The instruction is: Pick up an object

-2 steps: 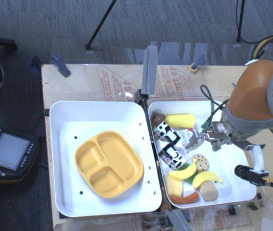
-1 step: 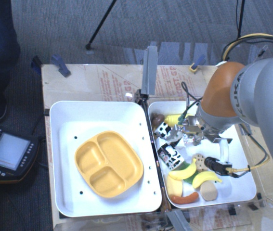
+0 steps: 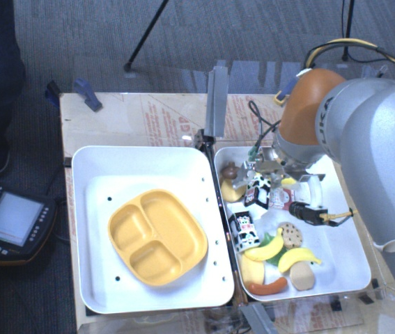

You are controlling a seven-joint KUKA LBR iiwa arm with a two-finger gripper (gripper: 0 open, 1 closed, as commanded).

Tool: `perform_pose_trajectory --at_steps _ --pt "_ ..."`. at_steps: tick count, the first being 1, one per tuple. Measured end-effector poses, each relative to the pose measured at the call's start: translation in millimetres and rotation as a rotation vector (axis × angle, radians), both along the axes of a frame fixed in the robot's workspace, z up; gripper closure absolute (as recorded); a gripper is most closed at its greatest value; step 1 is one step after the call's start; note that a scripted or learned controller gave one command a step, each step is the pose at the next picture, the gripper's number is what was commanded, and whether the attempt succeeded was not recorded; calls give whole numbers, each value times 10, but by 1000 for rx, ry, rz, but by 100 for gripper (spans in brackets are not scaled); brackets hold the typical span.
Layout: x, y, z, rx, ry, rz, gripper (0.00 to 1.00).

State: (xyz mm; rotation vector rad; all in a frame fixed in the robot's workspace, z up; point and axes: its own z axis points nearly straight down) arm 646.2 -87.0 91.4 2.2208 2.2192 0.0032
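Observation:
The right bin (image 3: 347,256) holds a heap of toy food. A cow-patterned carton (image 3: 244,229) lies at its left side. Below it are two yellow bananas (image 3: 267,248) (image 3: 297,257), a chocolate-chip cookie (image 3: 291,234), a red sausage (image 3: 275,286) and a tan round piece (image 3: 301,277). My gripper (image 3: 265,181) hangs low over the bin's far left part, above a second black-and-white patterned item (image 3: 258,184) and a pale yellow piece (image 3: 230,190). A small brown object (image 3: 229,172) sits just left of it. The wrist hides the gripper's tips.
The left bin (image 3: 93,186) holds a yellow three-compartment plate (image 3: 157,236) at its middle. A grey upright post (image 3: 217,106) stands behind the seam between the bins. The big grey arm (image 3: 364,158) covers the right bin's far right side.

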Motion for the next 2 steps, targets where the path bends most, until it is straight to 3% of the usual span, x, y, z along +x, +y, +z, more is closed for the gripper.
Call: perform_pose_trajectory --at_steps 1,2 --pt "-231 -152 7 -2 -7 273 0" --pt "-238 -164 88 0 -2 269 100"
